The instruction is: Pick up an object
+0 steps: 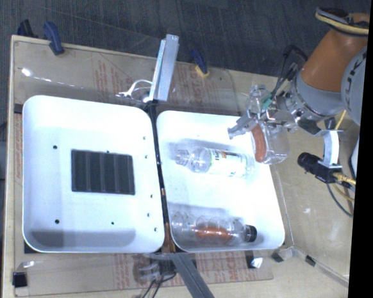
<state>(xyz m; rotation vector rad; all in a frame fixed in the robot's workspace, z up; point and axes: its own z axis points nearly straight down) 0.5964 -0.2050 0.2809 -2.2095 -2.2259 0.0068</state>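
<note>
Fingers [260,122]: positioned at upper right of frame, over the top right corner of the right bin [279,213]. State: closed on a clear plastic cup/container [268,145] w/ an orange-red item inside. Container hangs below the fingers, raised above the bin's rim, tilted.

Arm [328,60]: enters from upper right of frame; orange band visible above the grey wrist. Black cables run beside the wrist, at right of frame.

Right bin contents:
- Clear bottle w/ label [212,160], lying on its side, upper-centre of bin, just left of and below the held container. Not touching it as far as can be seen.
- Clear bottle w/ black cap [212,229], lying on its side along the bin's lower edge, cap pointing to frame right; orange-red content visible inside.

Left bin [37,165]: at left-centre of frame, touching the right bin along a shared edge. Dark ribbed rectangular pad [103,172] lies flat near its centre.

Desk [313,219]: carries both bins. Blue clamps [52,37] sit at its upper edge; grey upright bar [164,68] stands at top centre, between the bins.
</note>
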